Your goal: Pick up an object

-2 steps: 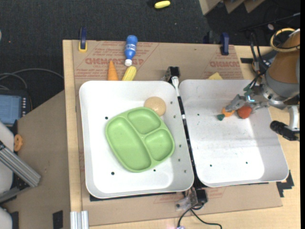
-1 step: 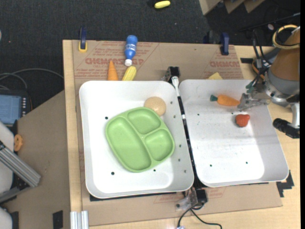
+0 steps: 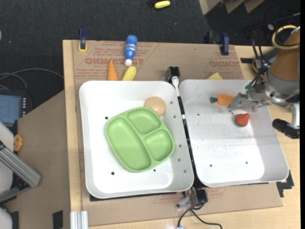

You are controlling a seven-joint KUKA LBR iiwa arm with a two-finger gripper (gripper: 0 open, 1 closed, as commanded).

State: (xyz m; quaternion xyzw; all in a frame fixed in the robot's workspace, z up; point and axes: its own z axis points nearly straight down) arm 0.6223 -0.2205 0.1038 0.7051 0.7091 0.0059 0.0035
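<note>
1. Pincer [image 3: 242, 101] sits at the upper right of the frame, over the upper right part of the right bin [image 3: 224, 168], at the end of the grey arm [image 3: 281, 75] with its orange band.
2. Pincer state: cannot tell. The metal parts blur together, and nothing is visibly clamped in it.
3. Small orange carrot-like piece [image 3: 224, 99] with a green end lies in the right bin just left of the pincer, very close. Cannot tell if they touch.
4. Red rounded piece [image 3: 242, 119] lies in the right bin just below the pincer, apart from it.
5. Right bin holds those two pieces.
6. Left bin [image 3: 95, 128] holds a green three-compartment plate [image 3: 139, 138], tilted diagonally, near the middle of the bin.
7. A tan round object [image 3: 155, 105] lies at the plate's upper right edge, touching it or just beside it.
8. On the brown counter [image 3: 157, 56] above the left bin: a blue and white bottle [image 3: 130, 50], an orange carrot [image 3: 112, 71] and a yellow corn-like piece [image 3: 129, 73], near each other. The lower ends of the carrot and corn are cut off by the bin rim.
9. A yellow object [image 3: 162, 4] lies on the dark floor at top centre, well apart from the counter.
10. The arm's body is cut off by the right frame edge.
</note>
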